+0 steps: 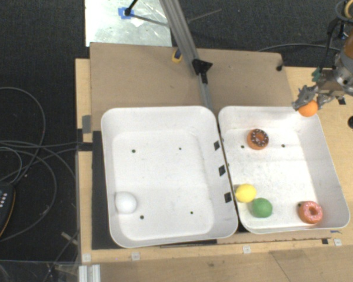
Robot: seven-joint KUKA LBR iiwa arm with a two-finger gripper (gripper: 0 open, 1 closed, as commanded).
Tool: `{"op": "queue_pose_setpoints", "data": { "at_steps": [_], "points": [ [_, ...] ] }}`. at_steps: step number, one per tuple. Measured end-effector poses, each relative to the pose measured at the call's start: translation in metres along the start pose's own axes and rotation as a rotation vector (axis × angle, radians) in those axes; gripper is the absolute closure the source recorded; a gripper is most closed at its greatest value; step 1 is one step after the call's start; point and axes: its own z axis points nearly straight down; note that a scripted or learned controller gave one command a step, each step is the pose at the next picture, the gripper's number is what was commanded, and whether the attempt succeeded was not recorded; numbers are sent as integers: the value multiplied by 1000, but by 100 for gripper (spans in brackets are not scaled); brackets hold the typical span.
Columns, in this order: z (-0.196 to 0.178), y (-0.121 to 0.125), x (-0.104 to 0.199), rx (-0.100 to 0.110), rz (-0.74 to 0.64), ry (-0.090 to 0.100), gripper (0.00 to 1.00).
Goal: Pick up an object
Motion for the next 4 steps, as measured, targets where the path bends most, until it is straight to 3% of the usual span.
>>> {"op": "queue_pose_setpoints", "data": {
  "at_steps": [1, 4],
  "points": [
    [-15, 1, 0, 5, 0, 2, 100],
    [-20, -36, 168, 10, -4, 6, 100]
  ]
}}
